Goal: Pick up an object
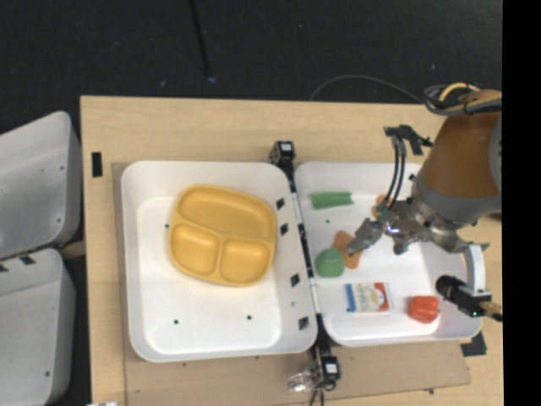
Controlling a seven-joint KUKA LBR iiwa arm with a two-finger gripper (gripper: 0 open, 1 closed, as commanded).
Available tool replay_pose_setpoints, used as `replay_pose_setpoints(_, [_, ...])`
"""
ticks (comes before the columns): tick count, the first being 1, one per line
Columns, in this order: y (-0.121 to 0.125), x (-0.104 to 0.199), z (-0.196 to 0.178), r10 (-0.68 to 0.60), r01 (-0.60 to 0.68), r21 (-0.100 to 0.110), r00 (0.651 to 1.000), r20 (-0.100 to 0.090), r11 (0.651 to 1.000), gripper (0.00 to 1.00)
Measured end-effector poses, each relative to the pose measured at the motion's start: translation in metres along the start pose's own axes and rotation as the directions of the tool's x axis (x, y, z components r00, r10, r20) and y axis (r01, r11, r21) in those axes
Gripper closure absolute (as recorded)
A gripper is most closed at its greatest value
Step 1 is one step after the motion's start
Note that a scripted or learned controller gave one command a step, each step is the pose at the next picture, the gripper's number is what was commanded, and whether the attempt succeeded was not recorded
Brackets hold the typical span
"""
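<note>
Approach step: my tool (369, 237) is low in the right bin (448, 332), no object lifted yet.

The tool's tip sits over the orange piece (345, 247), which lies near the bin's middle, toward the table's centre. A green ball (329, 263) touches or nearly touches that piece on the side toward the table's front edge. I cannot tell whether the tool is spread or closed; the tip is dark and small at this slant. Other candidates: green bar (330, 200) toward the far edge, carton (367, 297) and red block (424, 309) toward the front edge. The left bin (152, 328) holds a yellow tray (223, 234). My judgement: next move calls for centring on the orange piece, clear of the ball, then closing and lifting.
</note>
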State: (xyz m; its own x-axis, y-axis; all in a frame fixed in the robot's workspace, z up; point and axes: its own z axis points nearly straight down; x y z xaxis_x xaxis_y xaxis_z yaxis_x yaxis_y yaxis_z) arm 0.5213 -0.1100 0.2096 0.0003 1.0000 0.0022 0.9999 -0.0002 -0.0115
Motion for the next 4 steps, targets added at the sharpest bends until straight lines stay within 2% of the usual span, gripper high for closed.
replay_pose_setpoints(1, [0.003, 0.000, -0.005, -0.003, 0.003, -0.011, 1.000, 0.001, 1.000, 0.00])
replay_pose_setpoints(3, [-0.002, -0.005, 0.110, 0.001, -0.001, -0.007, 1.000, 0.003, 1.000, 0.00])
replay_pose_setpoints(4, [-0.001, -0.005, 0.096, 0.007, -0.007, -0.012, 1.000, 0.001, 1.000, 1.00])
